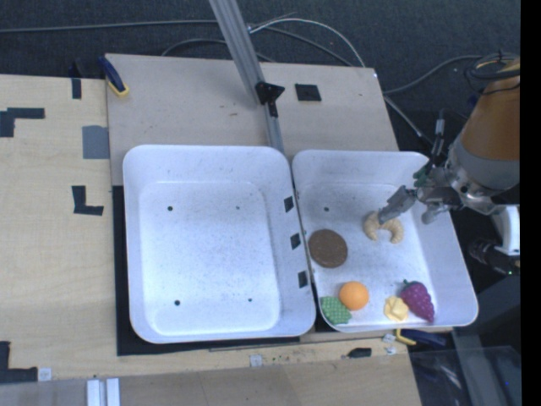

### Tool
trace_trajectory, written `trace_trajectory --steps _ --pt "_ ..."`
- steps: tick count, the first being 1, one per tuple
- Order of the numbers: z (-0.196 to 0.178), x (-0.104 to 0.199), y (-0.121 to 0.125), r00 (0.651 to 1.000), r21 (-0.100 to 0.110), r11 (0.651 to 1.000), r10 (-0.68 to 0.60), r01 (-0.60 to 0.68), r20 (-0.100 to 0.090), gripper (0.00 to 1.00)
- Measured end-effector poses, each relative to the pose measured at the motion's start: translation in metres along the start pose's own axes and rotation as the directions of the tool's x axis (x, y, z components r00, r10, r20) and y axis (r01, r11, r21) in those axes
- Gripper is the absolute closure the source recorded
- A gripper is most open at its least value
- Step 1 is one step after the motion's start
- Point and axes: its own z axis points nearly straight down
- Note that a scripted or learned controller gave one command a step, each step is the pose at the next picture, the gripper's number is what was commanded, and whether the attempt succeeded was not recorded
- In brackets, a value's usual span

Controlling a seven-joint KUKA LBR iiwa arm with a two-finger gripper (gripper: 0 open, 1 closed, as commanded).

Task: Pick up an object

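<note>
In the right bin [439, 252] lie several small toy foods. A beige croissant-shaped piece [385, 228] sits in the middle right. A brown round cookie [328, 248] lies left of it. Along the front are an orange ball [354, 295], a green piece [335, 311], a yellow piece [396, 309] and purple grapes [418, 299]. My gripper [409, 213] reaches in from the right, low over the bin and open. Its left finger [394, 206] points down at the croissant piece and touches or nearly touches its top. Nothing sits between the fingers.
The left bin [144, 227] stands beside the right one, sharing a raised rim. A slanted metal post [245, 49] rises behind the bins. Cables run across the dark floor at the back.
</note>
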Motion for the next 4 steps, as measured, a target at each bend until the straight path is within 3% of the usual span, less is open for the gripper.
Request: trace_trajectory --steps 2,3,4 --pt "0.123 0.001 0.0 1.0 0.0 1.0 0.0 0.0 0.0 0.0" --pt "0.11 0.0 0.002 1.0 -0.005 1.0 0.0 0.0 0.001 1.0" --pt "0.061 0.003 -0.007 1.0 -0.009 1.0 0.0 0.0 0.002 1.0"
